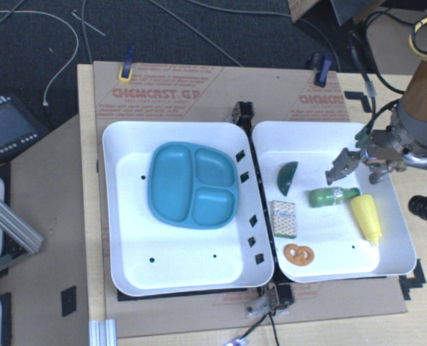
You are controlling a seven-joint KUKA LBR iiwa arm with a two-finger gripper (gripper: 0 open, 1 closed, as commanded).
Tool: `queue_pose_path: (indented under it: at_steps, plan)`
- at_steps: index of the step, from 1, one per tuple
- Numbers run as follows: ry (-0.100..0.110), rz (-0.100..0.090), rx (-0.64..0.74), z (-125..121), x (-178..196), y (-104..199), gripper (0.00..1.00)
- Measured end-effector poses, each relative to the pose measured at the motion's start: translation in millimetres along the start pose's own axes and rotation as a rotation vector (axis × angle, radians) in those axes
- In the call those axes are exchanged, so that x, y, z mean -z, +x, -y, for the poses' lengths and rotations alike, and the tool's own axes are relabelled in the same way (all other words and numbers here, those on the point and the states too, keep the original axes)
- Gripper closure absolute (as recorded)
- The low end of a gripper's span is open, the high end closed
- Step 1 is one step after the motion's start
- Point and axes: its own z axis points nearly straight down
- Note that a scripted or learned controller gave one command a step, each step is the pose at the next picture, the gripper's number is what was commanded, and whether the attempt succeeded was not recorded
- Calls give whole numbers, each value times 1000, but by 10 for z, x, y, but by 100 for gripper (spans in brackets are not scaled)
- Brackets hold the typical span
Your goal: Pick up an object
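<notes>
1. Nearest the camera, a pretzel (pixel 298 254) lies by the right bin's (pixel 394 265) front edge.
2. Behind it sit a packet (pixel 284 218), green bottle (pixel 333 196) and yellow bottle (pixel 367 218).
3. Approach step, I judge: the gripper (pixel 358 167) hovers spread open, holding nothing, above the green bottle.
4. Next it must descend and close.

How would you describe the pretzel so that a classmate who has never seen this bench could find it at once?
Look at the right bin of the two white ones. Go to its near edge, towards the divider, just below the small patterned packet. There lies the pretzel: the only brown, twisted, looped thing, unlike the green bottle and yellow bottle nearby.
</notes>
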Motion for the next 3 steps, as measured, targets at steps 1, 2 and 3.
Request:
queue_pose_path:
  at_steps: [1,2,3]
  plan:
    - [-12,2,3,-19,60,3,0]
    - [-5,0,2,12,-569,-10,0]
    - [-6,0,2,34,-1200,2,0]
